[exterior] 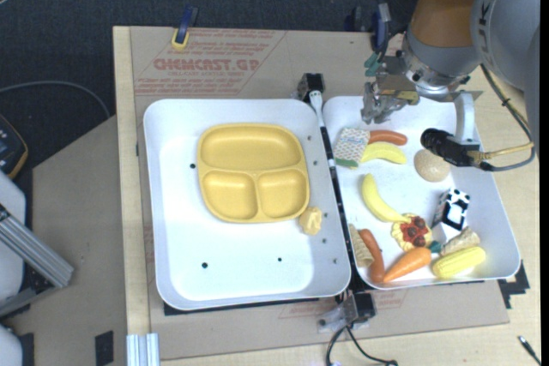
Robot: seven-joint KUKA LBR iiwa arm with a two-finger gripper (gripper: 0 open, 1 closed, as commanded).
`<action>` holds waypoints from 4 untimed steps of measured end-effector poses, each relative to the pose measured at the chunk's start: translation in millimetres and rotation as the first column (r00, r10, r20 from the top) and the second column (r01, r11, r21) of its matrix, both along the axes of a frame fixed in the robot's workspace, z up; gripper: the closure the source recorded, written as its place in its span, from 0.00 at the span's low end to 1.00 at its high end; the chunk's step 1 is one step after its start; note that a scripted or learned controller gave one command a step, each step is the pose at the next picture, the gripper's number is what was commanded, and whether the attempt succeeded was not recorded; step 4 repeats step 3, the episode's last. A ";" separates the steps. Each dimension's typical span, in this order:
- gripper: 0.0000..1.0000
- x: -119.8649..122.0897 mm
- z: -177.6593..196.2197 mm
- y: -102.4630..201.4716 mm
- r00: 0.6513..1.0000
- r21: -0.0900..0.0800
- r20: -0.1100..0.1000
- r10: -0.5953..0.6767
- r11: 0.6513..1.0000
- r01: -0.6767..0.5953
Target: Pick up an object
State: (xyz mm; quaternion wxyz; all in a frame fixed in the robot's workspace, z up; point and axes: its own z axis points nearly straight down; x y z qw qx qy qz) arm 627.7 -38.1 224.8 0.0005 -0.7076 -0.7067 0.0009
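Lower right of frame, nearest: carrot [407, 263] and corn cob [459, 260], lying close together against the near wall of the right bin [412, 186]. An orange-brown sausage-like piece [371, 246] lies just left of the carrot.

Mid bin: large banana [377, 200], a red-and-yellow toy [412, 230], a black-and-white figure [455, 210], a pale round thing [431, 165].

Upper left of that bin: pale slice [352, 146], red sausage [388, 136] and small banana [383, 153], packed together. These look like the likeliest targets.

Gripper [377, 111] hangs just above this cluster, apart from it. Cannot tell how wide it is spread. No object visible in it.

Left bin [171, 210]: yellow divided plate [254, 171], with a small yellowish lump [310, 221] at its lower right corner.

Risks, as judged:
- Sausage and small banana touch or nearly touch. A descent between them could nudge both and close on neither.
- The slice sits near the bin wall, so a jaw could catch the rim.
- Rounded toys may roll out of a pinch.

Hard to read:
- Gripper tips merge with the dark wrist hardware.
- What the slice is remains unclear.
- The arm [463, 4] is cut off at the upper right.
- Height of the gripper over the surface [214, 56] cannot be judged.
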 end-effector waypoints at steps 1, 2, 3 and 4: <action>1.00 4.2 -9.0 9.6 1.000 0.001 0.000 0.002 1.000 -0.002; 1.00 7.8 1.3 4.8 1.000 -0.001 0.006 0.001 1.000 -0.001; 1.00 -10.0 -5.9 9.4 1.000 0.001 -0.002 0.000 1.000 0.000; 1.00 -10.0 -5.9 9.4 1.000 0.001 -0.002 0.000 1.000 0.000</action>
